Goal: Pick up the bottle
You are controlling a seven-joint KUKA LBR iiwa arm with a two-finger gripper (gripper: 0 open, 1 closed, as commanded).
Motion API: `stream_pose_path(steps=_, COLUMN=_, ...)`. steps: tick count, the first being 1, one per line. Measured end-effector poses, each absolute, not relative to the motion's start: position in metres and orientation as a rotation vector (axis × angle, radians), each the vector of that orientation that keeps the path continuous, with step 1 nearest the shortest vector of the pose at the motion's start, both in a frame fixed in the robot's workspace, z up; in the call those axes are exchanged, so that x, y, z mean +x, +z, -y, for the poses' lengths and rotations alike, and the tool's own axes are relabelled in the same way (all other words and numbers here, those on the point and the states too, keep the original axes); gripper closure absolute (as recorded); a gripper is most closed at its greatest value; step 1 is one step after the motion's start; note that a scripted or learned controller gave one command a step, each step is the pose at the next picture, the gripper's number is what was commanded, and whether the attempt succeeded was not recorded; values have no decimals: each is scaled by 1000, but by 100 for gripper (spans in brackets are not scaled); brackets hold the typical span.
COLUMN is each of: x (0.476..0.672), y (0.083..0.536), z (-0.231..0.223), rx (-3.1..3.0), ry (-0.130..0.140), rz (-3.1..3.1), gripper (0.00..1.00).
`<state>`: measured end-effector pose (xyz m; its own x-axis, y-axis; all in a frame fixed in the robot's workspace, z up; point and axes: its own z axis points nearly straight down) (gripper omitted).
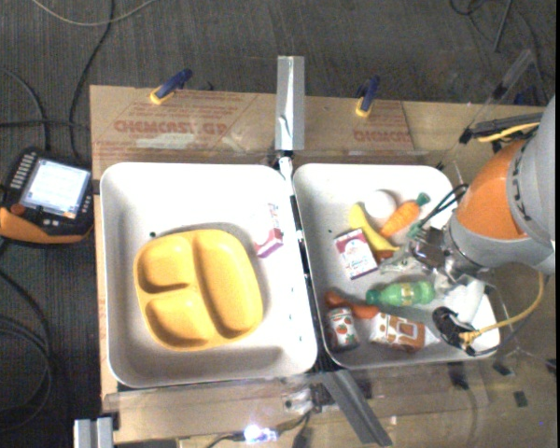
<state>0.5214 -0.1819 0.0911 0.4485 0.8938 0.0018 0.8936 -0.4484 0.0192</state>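
Now: grey two-finger gripper [427, 250] over the green plastic bottle [401, 295].
Bottle lies lengthwise just left-below the gripper, cap pointing away; finger state cannot be told.

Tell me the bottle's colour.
Green, with a yellowish label; the bottle lies in the right bin, camera view.
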Motion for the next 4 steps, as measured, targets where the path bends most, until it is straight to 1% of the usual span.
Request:
stream_pose_path(steps=1, x=483, y=186, z=149, rx=2710, ry=-7, rz=-1592, gripper=0)
stream_pose_path(steps=2, x=502, y=89, z=115, rx=2558, ry=7, rz=-1815, gripper=0)
stream_pose_path(steps=3, x=503, y=98, z=115, rx=2556, ry=9, rz=-1816, gripper=100)
stream_pose_path(steps=4, x=558, y=91, z=202, rx=2505, ry=16, rz=-1877, gripper=100)
